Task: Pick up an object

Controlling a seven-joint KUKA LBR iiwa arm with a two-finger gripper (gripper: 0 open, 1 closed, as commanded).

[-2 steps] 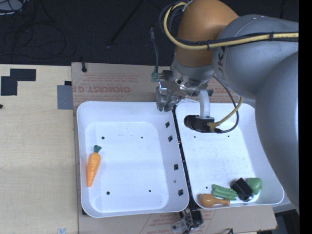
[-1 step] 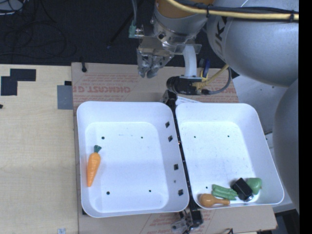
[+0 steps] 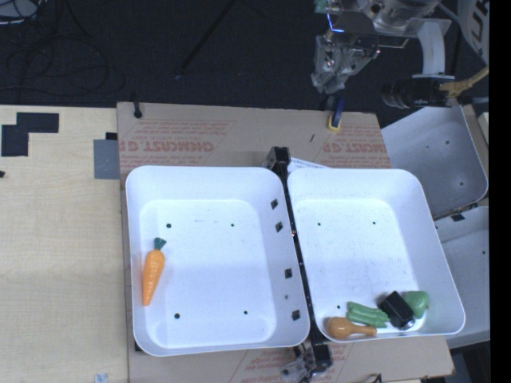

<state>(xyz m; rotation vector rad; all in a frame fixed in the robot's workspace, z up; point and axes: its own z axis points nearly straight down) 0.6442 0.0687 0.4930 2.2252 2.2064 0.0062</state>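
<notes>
An orange toy carrot (image 3: 152, 272) with a green top lies at the left side of the left bin (image 3: 204, 183). In the right bin's (image 3: 415, 190) near right corner lie a green pod-shaped toy (image 3: 366, 313), a black block (image 3: 396, 309), a green leafy piece (image 3: 417, 300) and an orange-tan pear-shaped toy (image 3: 348, 328), close together. My gripper (image 3: 330, 76) hangs high above the bench's far edge, beyond both bins, with nothing seen between its fingers. It is well away from every object.
The two white bins sit side by side on brown cardboard (image 3: 239, 138), joined by a black divider with clips (image 3: 288, 246). A small yellow and blue object (image 3: 335, 119) stands on the cardboard below the gripper. A grey metal plate (image 3: 447, 154) lies to the right.
</notes>
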